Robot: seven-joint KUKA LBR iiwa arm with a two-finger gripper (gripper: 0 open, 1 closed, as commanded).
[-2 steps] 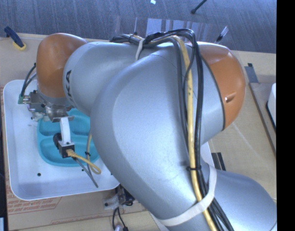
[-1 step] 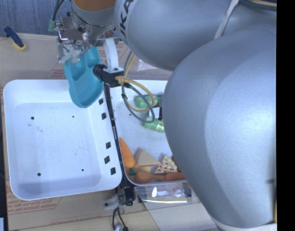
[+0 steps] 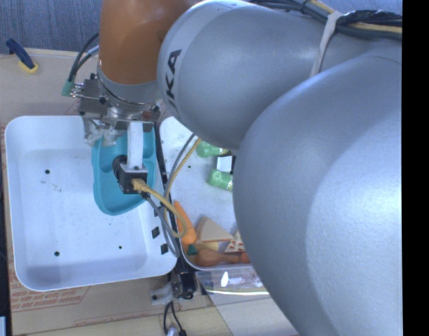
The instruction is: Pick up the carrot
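The carrot (image 3: 183, 222), a short orange piece, lies in the right bin (image 3: 173, 137) near its front left corner, just right of the wall between the bins. My gripper (image 3: 106, 130) hangs below the orange band, over the right side of the left bin (image 3: 39, 208). It is above and to the left of the carrot and well apart from it. A teal curved object (image 3: 110, 185) sits directly under the gripper; whether it is gripped is unclear. The arm hides most of the right bin.
Green items (image 3: 219, 179) lie in the right bin behind the carrot. A tan wedge (image 3: 213, 231) and a brown-orange piece (image 3: 213, 257) sit beside its front end. A yellow cable (image 3: 158, 200) runs from the wrist past the carrot. A blue and yellow tool (image 3: 22, 56) lies far back left.
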